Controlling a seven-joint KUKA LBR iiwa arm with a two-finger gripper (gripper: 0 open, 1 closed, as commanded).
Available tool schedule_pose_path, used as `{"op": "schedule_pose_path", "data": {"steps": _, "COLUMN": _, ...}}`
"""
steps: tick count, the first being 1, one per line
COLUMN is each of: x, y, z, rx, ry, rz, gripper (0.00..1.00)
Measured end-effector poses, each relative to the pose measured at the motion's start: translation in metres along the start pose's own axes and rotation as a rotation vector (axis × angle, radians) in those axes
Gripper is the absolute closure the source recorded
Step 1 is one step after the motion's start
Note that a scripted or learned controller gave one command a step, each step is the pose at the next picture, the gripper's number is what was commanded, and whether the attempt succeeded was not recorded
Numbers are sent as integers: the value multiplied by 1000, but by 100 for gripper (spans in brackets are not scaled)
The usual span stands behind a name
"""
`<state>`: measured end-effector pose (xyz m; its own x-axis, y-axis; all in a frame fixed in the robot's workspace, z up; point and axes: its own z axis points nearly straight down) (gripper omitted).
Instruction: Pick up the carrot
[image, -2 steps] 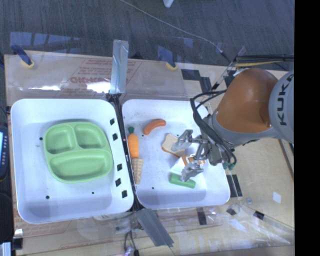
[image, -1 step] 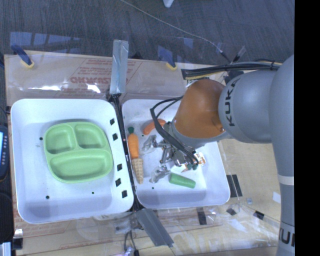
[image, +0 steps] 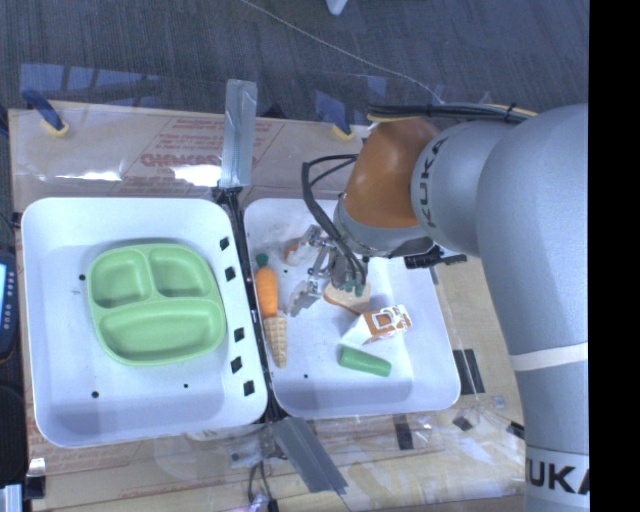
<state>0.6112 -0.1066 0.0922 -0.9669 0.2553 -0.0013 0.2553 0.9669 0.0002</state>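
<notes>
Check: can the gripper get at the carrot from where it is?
Probably yes. The carrot lies uncovered by the right bin's left wall, with the gripper just to its right. The wall and the cone touching its tip leave little room.

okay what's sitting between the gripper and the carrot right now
Nothing: in the camera view, only bare white bin floor separates the gripper from the carrot, which lies just to its left.

Two white bins sit side by side. The left bin (image: 60, 380) has a green tray (image: 155, 303) in it. The right bin (image: 430, 385) has the carrot (image: 266, 291) by its left wall, an ice cream cone (image: 275, 340) below it, and a green block (image: 364, 361). The gripper (image: 322, 275) hangs just right of the carrot.
</notes>
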Motion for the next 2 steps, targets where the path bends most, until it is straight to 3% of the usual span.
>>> {"op": "schedule_pose_path", "data": {"steps": 1, "x": -1, "y": 2, "z": -12, "rx": 0, "ry": -3, "rz": -8, "gripper": 100}}
{"op": "schedule_pose_path", "data": {"steps": 2, "x": 14, "y": 89, "z": -103, "rx": -3, "ry": -3, "rz": 432, "gripper": 100}}
